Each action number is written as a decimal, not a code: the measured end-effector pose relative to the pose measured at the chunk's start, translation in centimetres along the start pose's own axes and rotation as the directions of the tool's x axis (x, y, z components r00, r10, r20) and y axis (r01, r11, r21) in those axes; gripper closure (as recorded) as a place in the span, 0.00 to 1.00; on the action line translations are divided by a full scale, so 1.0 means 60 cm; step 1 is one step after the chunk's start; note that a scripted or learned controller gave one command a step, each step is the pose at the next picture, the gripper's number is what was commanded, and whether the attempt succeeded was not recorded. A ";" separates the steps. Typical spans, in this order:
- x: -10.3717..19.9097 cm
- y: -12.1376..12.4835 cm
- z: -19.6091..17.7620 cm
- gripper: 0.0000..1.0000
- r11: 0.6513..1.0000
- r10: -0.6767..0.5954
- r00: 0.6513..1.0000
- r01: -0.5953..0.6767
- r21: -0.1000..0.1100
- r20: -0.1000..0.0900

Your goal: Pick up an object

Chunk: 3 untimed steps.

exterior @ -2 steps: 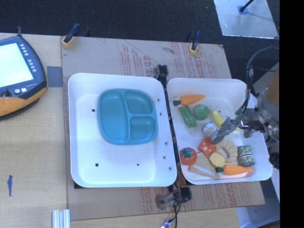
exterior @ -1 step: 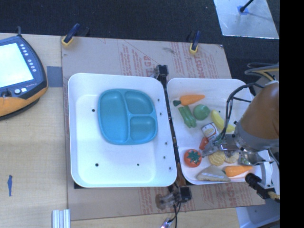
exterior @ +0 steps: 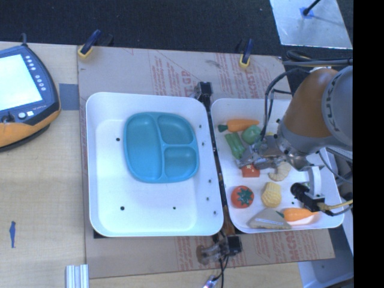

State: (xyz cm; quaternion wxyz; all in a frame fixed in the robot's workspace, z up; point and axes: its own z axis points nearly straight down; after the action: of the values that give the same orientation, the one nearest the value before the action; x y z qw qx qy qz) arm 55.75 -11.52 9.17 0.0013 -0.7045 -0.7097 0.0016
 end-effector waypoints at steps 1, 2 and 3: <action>-0.003 -0.001 -0.016 1.00 1.000 -0.001 1.000 0.001 0.003 0.001; 0.076 -0.064 -0.198 1.00 1.000 0.003 1.000 -0.003 -0.002 -0.001; 0.152 -0.034 -0.251 1.00 1.000 0.003 1.000 -0.003 0.000 -0.001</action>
State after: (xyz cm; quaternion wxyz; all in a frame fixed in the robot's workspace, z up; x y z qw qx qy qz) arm 53.71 -2.38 24.24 0.0017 -0.7055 -0.7087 0.0010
